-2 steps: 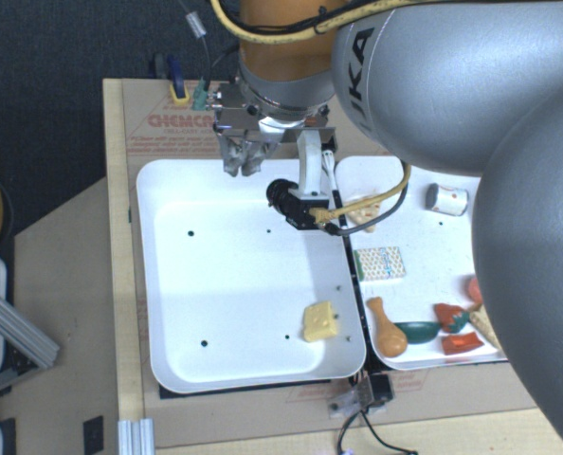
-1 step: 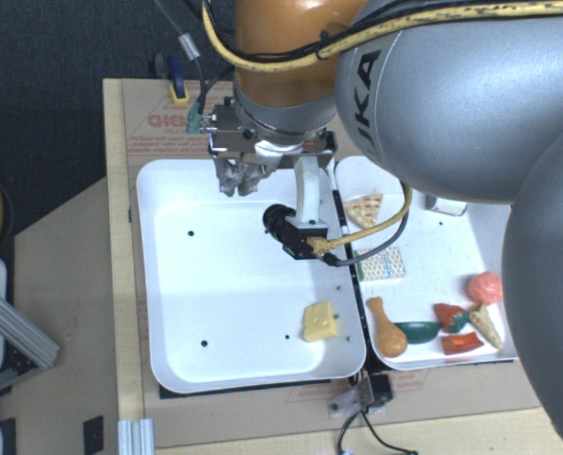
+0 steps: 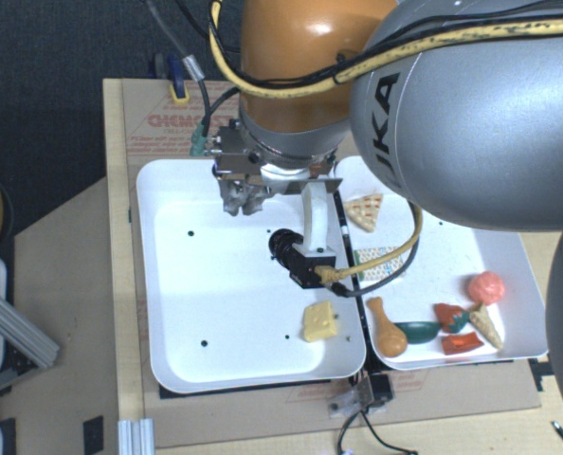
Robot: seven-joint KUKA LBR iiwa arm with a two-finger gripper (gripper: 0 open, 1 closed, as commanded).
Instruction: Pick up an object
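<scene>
A pale yellow cheese-like chunk lies in the left bin near its front right corner. My gripper hangs over the back edge of the left bin, well behind and left of the chunk. Nothing shows beneath it but bare white floor. The right bin holds a tan wedge at the back. Along its front are a drumstick, a green piece, red pieces, a cone and a pink ball.
The big grey and orange arm covers the back of the right bin. A black unit on a yellow cable hangs by the wall between the bins. A patterned card lies in the right bin.
</scene>
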